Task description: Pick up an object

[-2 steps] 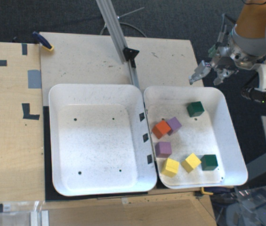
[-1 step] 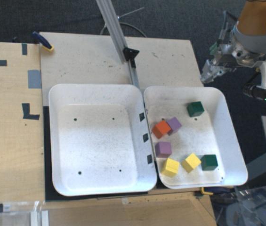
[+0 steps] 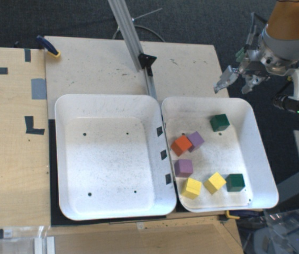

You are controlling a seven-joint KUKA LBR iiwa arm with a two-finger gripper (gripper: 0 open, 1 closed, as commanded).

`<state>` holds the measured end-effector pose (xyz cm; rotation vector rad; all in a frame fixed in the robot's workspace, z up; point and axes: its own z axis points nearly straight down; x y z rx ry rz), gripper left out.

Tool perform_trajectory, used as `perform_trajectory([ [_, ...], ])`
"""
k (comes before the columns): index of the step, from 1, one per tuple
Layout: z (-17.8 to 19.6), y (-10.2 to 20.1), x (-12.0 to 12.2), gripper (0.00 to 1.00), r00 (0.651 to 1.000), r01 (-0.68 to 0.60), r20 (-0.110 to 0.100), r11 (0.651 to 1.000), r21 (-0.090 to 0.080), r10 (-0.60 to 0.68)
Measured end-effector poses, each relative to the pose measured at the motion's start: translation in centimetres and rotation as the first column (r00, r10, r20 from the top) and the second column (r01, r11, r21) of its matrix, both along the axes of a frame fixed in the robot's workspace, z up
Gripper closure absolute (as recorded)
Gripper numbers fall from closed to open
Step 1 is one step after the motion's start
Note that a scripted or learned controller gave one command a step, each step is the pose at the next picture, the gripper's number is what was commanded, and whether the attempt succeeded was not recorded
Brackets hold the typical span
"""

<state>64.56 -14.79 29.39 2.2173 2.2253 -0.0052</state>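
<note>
Nothing picked yet: the gripper (image 3: 236, 82) hangs with spread, bare fingers above the far right corner of the right bin (image 3: 259, 157).

All seven cubes lie in that bin: a green cube (image 3: 219, 122) nearest the gripper, an orange cube (image 3: 181, 145) touching a purple cube (image 3: 195, 140), another purple cube (image 3: 183, 167), two yellow cubes (image 3: 192, 187) (image 3: 215, 182) and a second green cube (image 3: 235, 182). Descent, grasp and lift all remain, as I judge it.

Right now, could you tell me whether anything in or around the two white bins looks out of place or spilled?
Nothing stands out. All seven small blocks, including the orange cube, lie inside the right-hand white bin, none spilled. The arm's two-finger gripper hangs open above the bench, beyond that bin's far corner.
</note>
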Motion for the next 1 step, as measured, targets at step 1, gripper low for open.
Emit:
perform_trajectory([
  [1, -8.02, 0.31, -1.96, 0.0, 1.0, 0.003, -0.008, 1.0, 0.003, -0.002],
])
